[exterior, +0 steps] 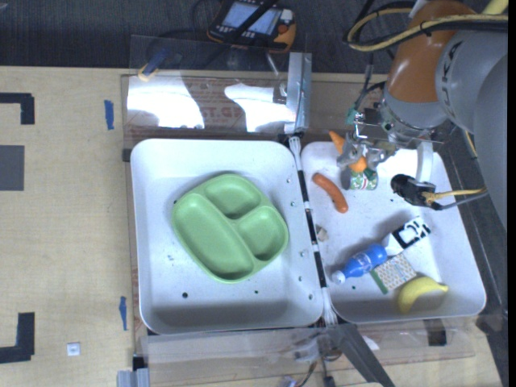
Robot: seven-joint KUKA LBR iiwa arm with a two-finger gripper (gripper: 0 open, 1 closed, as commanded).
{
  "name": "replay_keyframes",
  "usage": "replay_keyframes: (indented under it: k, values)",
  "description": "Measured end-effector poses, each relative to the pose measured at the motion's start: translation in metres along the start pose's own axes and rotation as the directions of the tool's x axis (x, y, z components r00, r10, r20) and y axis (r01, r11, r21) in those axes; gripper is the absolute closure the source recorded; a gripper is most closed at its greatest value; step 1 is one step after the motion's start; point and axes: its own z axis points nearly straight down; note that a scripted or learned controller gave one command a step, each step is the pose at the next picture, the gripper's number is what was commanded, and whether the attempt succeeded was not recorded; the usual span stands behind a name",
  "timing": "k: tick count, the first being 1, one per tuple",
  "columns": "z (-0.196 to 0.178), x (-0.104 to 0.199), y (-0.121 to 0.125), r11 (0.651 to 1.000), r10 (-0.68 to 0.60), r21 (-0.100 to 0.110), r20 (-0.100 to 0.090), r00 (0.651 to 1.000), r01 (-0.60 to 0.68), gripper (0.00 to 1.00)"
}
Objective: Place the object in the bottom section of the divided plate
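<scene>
Gripper (359, 153) over right bin's top; green divided plate (231, 226) well left.

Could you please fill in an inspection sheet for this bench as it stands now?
Surface: two white bins side by side on a tan bench.
Job's things: green divided plate in the left bin, nothing on it.
Clutter: right bin holds a hot dog, blue bottle, banana.
Grippers: gripper low over the right bin's far end.
Cables: yellow-black loop above the arm.
Surroundings: handheld controller behind the bins.
</scene>
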Motion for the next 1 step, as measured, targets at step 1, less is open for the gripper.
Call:
replay_keyframes:
  k: [1]
  values:
    - [-0.0004, 0.0371, -0.0638, 0.983, -0.184, -0.003, -0.001, 0.983, 0.184, 1.00]
